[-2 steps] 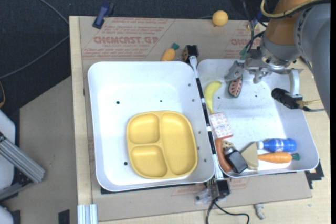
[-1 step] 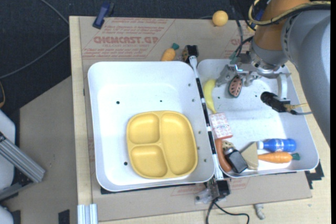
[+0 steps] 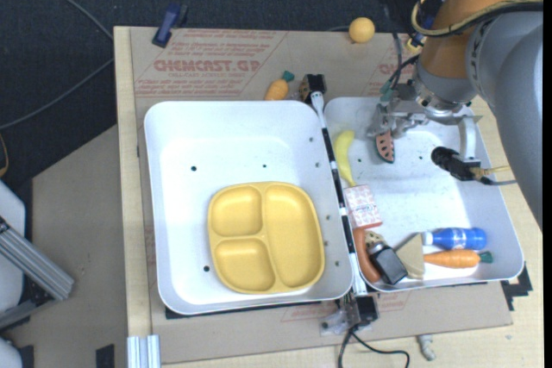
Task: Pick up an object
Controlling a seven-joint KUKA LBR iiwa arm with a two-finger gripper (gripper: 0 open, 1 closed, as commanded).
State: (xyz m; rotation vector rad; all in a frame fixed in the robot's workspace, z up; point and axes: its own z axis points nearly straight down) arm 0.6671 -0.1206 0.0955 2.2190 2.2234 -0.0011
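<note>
My gripper [image 3: 390, 127] hangs over the far left part of the right bin [image 3: 500, 211], coming down from the grey arm with the orange band [image 3: 457, 21]. A small red watermelon-slice toy [image 3: 385, 147] with dark seeds lies right at the gripper's tip, touching or nearly touching it. I cannot tell whether the toy is gripped or resting on the bin floor. A yellow banana [image 3: 343, 155] lies just left of it along the bin wall.
The right bin also holds a pink packet [image 3: 362, 204], a black block [image 3: 390, 265], a beige wedge [image 3: 412, 254], a blue bottle [image 3: 455, 238] and a carrot [image 3: 453, 258]. A yellow divided plate [image 3: 266, 235] lies in the left bin [image 3: 172, 185]. An orange ball [image 3: 361, 30] rests behind the bins.
</note>
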